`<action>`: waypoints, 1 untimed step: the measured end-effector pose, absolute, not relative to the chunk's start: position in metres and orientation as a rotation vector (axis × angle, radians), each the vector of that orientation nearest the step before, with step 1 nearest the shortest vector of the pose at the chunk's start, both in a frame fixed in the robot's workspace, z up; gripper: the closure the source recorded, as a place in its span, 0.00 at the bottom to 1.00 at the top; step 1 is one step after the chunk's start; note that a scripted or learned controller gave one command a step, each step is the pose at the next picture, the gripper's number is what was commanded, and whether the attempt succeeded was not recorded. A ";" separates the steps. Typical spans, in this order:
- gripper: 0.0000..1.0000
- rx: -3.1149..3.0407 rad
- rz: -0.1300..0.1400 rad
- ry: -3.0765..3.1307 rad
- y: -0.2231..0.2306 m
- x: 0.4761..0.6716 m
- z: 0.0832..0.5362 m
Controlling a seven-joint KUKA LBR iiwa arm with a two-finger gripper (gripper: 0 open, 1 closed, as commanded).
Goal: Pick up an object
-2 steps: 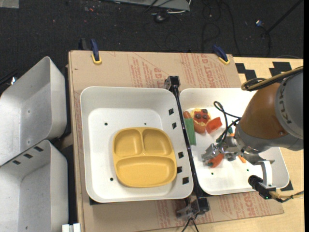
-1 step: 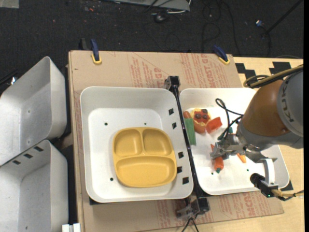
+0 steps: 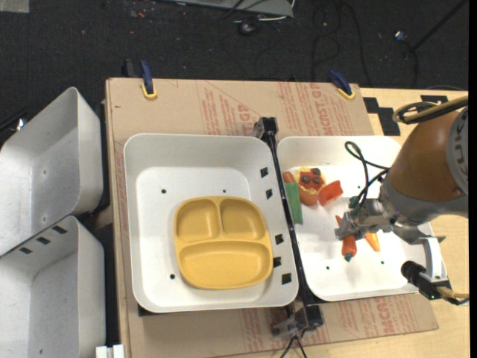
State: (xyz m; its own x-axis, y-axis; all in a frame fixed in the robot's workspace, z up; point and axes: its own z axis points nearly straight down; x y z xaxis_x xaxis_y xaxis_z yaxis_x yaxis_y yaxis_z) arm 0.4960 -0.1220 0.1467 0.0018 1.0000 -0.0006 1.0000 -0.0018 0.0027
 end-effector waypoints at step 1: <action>1.00 2.214 0.005 2.221 -0.119 0.498 0.210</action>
